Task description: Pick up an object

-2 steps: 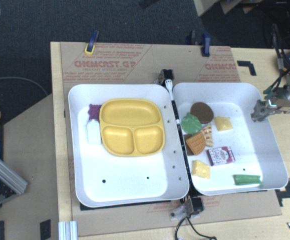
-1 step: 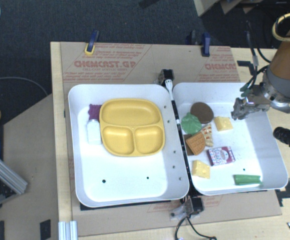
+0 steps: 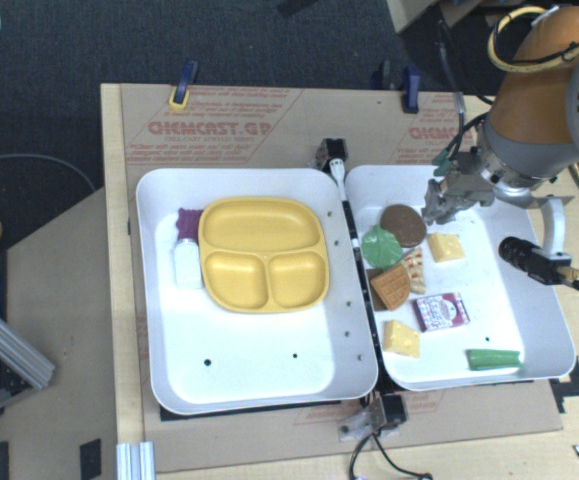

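Worktop (image 3: 269, 108): brown board printed with red lettering, dark carpet around it, two blue-handled clamps on its far edge.
Left bin (image 3: 259, 368): shallow and white, carrying a yellow divided tray (image 3: 264, 251) toward its far side; a white bottle (image 3: 186, 264) and a purple piece (image 3: 188, 222) sit against the tray's left edge.
Right bin (image 3: 529, 308): shallow and white, holding the loose objects.
Brown disc (image 3: 404, 224): round, dark brown, near the far left corner of the right bin, touching the green round piece (image 3: 380, 247) beside it.
Yellow block (image 3: 446, 247): pale, squarish, just beside the disc toward the bin's middle.
Waffle-like piece (image 3: 392, 285): tan, gridded, along the left wall below the green piece.
Maroon packet (image 3: 440, 311): small box with white print, mid-bin.
Yellow wedge (image 3: 401, 339): near the front left corner of the right bin.
Green bar (image 3: 493, 359): flat, lying along the front edge.
Gripper (image 3: 441, 206): low over the far side of the right bin, just beside the brown disc and yellow block.
Jaws: cannot tell whether they are apart or together.
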Motion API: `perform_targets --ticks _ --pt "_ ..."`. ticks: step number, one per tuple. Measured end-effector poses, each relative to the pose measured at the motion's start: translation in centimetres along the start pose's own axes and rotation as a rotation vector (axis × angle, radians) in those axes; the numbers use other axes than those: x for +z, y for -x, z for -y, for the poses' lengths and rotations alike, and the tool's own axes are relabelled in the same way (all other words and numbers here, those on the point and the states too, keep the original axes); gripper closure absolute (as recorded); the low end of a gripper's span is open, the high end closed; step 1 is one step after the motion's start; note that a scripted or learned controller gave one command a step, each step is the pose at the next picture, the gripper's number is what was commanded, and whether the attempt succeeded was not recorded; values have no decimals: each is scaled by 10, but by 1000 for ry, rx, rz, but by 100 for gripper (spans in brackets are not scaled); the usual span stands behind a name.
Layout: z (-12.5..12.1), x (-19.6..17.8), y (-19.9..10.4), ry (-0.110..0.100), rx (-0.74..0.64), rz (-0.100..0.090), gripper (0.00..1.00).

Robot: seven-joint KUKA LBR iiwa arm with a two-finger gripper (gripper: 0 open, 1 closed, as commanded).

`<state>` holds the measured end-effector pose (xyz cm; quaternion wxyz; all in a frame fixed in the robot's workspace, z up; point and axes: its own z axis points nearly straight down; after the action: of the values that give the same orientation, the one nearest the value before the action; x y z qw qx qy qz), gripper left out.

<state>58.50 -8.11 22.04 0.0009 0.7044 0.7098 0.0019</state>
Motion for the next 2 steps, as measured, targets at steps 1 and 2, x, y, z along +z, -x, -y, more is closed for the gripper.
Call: perform_targets --ticks 1,2 --pt "-6 7 -49 -5 2 0 100" --pt "-7 2 -99 -1 2 0 100"
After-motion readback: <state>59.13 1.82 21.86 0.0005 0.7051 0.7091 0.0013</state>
